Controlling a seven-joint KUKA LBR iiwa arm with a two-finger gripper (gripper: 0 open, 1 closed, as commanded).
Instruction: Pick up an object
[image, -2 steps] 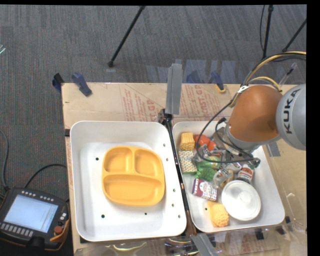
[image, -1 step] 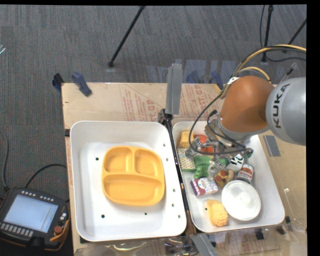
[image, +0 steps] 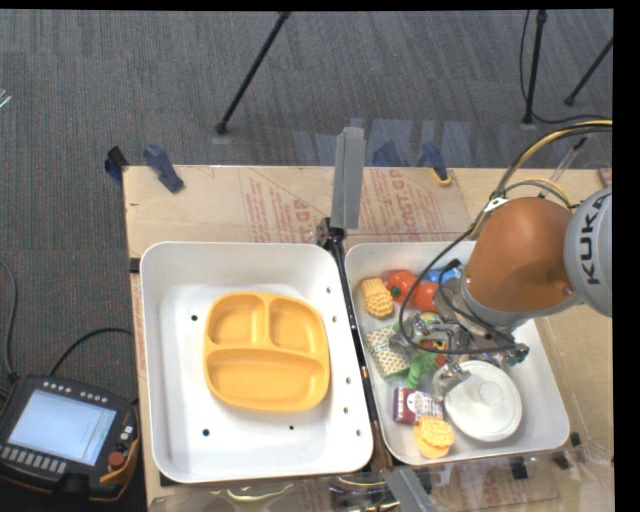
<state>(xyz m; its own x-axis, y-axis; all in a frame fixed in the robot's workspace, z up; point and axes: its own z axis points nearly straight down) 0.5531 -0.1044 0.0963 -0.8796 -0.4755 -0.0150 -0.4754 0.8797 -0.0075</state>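
While the arm (image: 525, 260) hangs low over the right bin (image: 555, 400), its jaws sit among the toys, their opening impossible to tell.

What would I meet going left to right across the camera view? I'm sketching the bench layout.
Handheld controller → left bin → yellow divided plate → corn piece → white bowl → arm's orange band.
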